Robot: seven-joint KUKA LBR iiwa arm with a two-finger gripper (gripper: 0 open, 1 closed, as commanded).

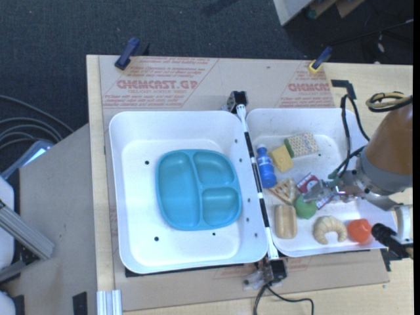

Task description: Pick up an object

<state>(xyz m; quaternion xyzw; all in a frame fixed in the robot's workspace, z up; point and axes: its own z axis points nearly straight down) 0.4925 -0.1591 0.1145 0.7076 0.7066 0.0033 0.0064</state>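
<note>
The right bin [328, 118] holds several small items. A blue bottle [265, 167] lies along its left wall, with a yellow block [282, 157] and a speckled sponge-like block [302, 144] behind it. A tan bread piece [285, 220], a croissant [330, 229] and an orange ball [359, 230] lie along the front. My gripper [323, 193] reaches in from the right, low over a red-and-white packet [307, 184] and a green round item [304, 208]. Nothing is visibly lifted.
The left bin [131, 176] carries a blue divided plate [198, 189]. A black divider with clamps [237, 100] runs between the bins. The arm's grey and orange wrist [390, 153] hangs over the right bin's right edge. Cables [348, 104] trail at the back right.
</note>
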